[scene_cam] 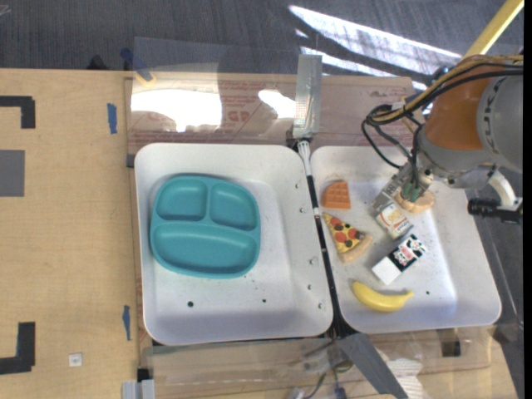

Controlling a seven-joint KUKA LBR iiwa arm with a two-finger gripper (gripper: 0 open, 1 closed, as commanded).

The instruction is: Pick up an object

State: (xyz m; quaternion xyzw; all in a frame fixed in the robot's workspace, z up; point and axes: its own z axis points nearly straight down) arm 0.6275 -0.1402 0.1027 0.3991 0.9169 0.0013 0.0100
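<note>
My gripper (401,195) hangs low over the upper middle of the right bin (465,306), reaching in from the right. Its tips sit just above a small tan sandwich-like item (393,219) and beside a round tan piece (418,199). Left of it lies an orange waffle-shaped toy (336,194). A pizza slice (346,234) lies below that. A black-and-white carton (399,258) lies in the bin's middle and a yellow banana (381,297) near its front edge. I see nothing clearly held between the fingers.
The left bin (166,306) holds a teal divided plate (205,226). A metal divider (319,223) runs between the bins. Black and yellow cables (391,123) trail from the wrist over the right bin's back edge. Brown board (58,223) lies at left.
</note>
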